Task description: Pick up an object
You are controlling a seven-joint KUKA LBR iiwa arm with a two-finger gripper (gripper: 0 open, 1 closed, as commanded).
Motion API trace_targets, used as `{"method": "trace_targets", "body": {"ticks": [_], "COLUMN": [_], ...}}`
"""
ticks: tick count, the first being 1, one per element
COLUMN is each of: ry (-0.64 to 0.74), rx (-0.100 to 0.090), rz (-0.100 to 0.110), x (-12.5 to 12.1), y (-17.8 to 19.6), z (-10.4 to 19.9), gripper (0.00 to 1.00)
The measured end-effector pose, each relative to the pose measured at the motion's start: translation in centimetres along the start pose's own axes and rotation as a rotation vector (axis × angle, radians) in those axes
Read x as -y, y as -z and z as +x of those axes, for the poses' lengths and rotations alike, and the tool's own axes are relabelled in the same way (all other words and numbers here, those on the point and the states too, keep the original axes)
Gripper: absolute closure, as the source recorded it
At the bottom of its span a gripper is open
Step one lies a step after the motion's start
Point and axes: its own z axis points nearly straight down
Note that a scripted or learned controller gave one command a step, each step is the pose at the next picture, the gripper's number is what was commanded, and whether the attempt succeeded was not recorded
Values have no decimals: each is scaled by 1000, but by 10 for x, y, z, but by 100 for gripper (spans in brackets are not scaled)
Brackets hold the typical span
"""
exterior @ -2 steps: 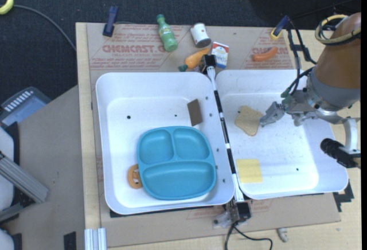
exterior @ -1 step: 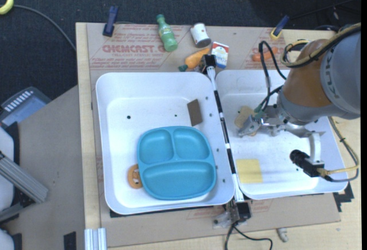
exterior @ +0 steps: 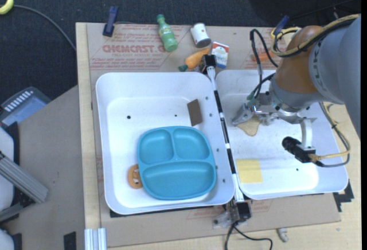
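1. Reaching in from the right, grey arm [exterior: 335,59] with orange band [exterior: 295,68], low over the right bin [exterior: 321,183].
2. Jaws [exterior: 256,116] just above a tan flat piece [exterior: 248,126] on the bin floor; state cannot be told.
3. Yellow square [exterior: 249,171] lying nearer the front of the same bin.
4. Left bin [exterior: 114,105]: blue divided plate [exterior: 175,161], brown block [exterior: 195,112], pretzel [exterior: 135,177] touching the plate's left edge.
5. Green bottle [exterior: 167,34] on the counter [exterior: 132,48] behind the bins.

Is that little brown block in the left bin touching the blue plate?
Apart. The camera view shows a strip of white bin floor between the brown block and the top rim of the blue plate in the left bin.
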Motion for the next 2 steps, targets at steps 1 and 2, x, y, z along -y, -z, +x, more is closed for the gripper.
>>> {"method": "trace_targets", "body": {"ticks": [1, 2], "ry": [-1, -2], "rx": [1, 1], "rz": [-2, 0], "x": [0, 14], "y": [10, 62], "z": [0, -40], "gripper": [100, 100]}}
